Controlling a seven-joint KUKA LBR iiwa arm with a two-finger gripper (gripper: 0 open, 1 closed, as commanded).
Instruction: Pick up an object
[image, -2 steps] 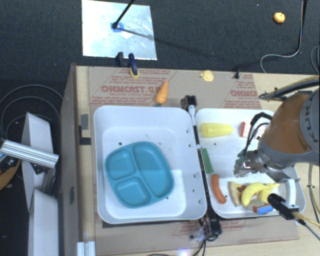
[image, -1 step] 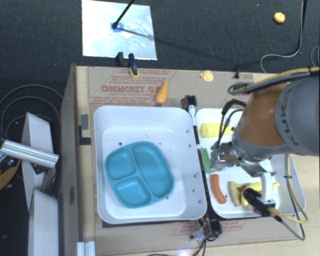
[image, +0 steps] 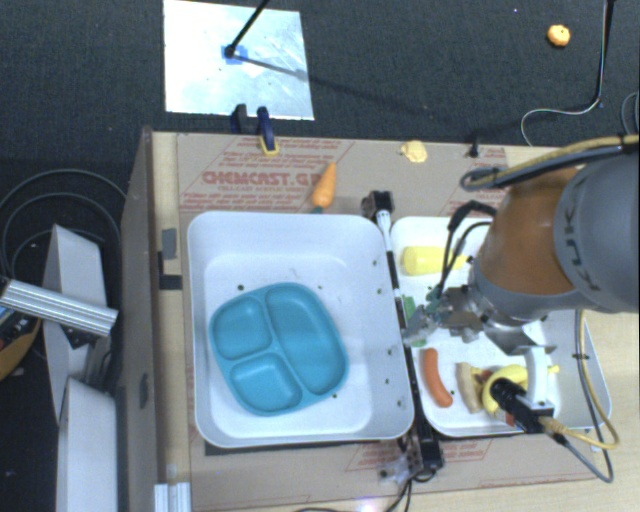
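**Camera view: arm over right bin**

Two white bins. Left bin (image: 215, 260) has one blue divided plate (image: 277, 346). Right bin (image: 425, 415) has one yellow block (image: 420, 260), one orange carrot (image: 437, 377) and one banana (image: 492, 387). Gripper (image: 432, 318) sits just above the carrot, apart from it; its opening can't be made out.

- An orange-red sausage (image: 437, 377) lay lengthwise in the right bin, near its left wall.
- A yellow block (image: 420, 260) was seen further back.
- A yellow banana-like piece (image: 497, 385) lay beside the sausage.
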